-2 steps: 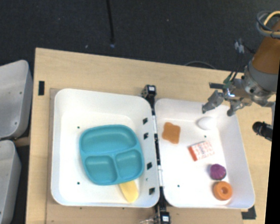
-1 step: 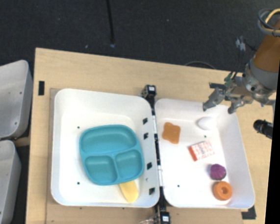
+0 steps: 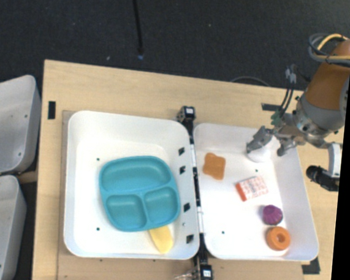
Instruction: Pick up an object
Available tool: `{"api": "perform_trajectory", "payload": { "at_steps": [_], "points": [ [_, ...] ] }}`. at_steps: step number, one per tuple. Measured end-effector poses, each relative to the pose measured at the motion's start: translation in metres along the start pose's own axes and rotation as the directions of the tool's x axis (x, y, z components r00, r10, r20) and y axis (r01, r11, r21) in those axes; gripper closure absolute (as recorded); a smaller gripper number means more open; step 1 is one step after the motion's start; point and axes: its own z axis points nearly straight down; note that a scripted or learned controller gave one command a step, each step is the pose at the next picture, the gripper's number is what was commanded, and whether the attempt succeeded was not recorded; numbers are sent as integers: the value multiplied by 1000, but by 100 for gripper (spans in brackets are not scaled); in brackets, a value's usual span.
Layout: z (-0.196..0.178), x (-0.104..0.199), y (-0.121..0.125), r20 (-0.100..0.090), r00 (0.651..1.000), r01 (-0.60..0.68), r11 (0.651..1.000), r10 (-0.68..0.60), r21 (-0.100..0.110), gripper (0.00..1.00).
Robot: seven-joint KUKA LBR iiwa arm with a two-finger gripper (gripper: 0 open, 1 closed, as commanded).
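Camera view: grey two-finger gripper point(image 3: 265, 145) at upper right, over the back of the right white bin point(image 3: 299, 197); fingers spread, nothing between them. In that bin: orange square block point(image 3: 214, 165), red-and-white checked packet point(image 3: 251, 188), purple round ball point(image 3: 271, 214), orange ring-shaped toy point(image 3: 278, 238). Left white bin point(image 3: 84, 158): teal three-compartment plastic plate point(image 3: 140, 193), yellow oblong piece point(image 3: 162, 238) touching its lower edge.

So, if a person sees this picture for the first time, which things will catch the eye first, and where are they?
The big teal divided plate in the left bin stands out first, with a yellow piece at its near edge. Next come the small colourful things in the right bin: an orange block, a red-and-white packet, a purple ball and an orange ring. The arm's pincer hangs over that bin's far corner.
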Motion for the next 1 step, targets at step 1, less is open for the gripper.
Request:
{"api": "perform_trajectory", "payload": {
  "at_steps": [1],
  "points": [
    [64, -3, 2, 0, 1000, -4, 1000, 4, 0, 0]
  ]
}}
